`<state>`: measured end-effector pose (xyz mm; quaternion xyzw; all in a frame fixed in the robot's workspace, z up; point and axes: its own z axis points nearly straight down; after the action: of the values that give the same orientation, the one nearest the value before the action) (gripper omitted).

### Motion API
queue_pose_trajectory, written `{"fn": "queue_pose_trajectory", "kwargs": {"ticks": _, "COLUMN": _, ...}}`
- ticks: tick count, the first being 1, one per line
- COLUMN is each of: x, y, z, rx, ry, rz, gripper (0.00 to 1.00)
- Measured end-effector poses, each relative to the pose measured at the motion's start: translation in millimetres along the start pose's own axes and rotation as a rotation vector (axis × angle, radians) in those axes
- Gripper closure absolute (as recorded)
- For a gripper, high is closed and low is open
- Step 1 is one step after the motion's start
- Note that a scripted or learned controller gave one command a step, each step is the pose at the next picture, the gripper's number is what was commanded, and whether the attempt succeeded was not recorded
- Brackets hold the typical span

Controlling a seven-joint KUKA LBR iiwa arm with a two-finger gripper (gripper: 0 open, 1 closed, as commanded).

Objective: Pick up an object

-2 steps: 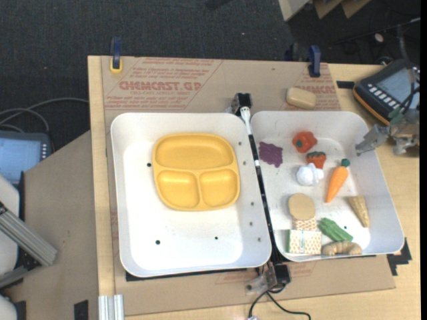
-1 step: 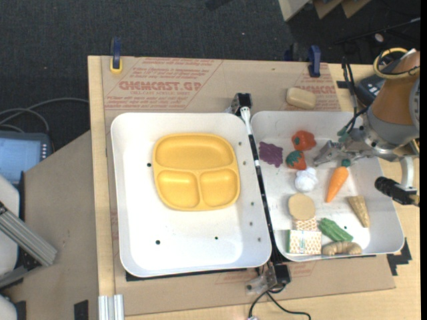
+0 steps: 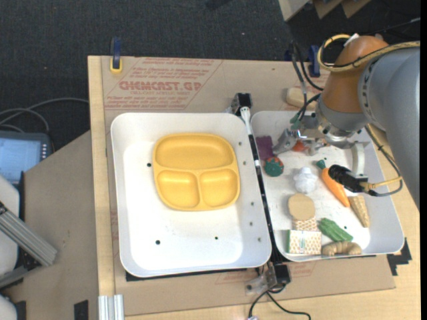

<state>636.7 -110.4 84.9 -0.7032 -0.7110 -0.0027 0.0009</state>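
A brown bench (image 3: 167,89) with red writing on top holds two white bins side by side. The left bin (image 3: 133,199) is bigger. The right bin (image 3: 387,225) sits just beside it, touching. A small blue and yellow clamp (image 3: 117,53) grips the bench's far left corner.

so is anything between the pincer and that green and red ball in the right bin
Nothing visible. The pincer sits just above and to the right of the ball, with bare bin floor between them; the purple block lies to the side.

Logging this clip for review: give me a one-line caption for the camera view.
KUKA arm's gripper hovers over right bin of toy food beside a carrot; yellow divided tray sits in left bin.
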Motion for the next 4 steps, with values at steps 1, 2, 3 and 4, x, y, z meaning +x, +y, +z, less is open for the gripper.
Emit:
{"fn": "queue_pose_trajectory", "kwargs": {"ticks": 1, "x": -8.5, "y": -1.7, "z": -10.7, "rx": 0.0, "ry": -0.006, "rz": 0.009, "gripper": 1.0}}
{"fn": "queue_pose_trajectory", "kwargs": {"ticks": 2, "x": -8.4, "y": -1.9, "z": -10.1, "rx": 0.001, "ry": -0.006, "rz": 0.009, "gripper": 0.0}}
{"fn": "queue_pose_trajectory", "kwargs": {"ticks": 3, "x": -7.5, "y": 30.8, "z": 0.5, "rx": -0.001, "ry": -0.006, "rz": 0.009, "gripper": 0.0}}
{"fn": "queue_pose_trajectory", "kwargs": {"ticks": 4, "x": -7.4, "y": 31.0, "z": -11.2, "rx": -0.003, "ry": -0.008, "rz": 0.009, "gripper": 1.0}}
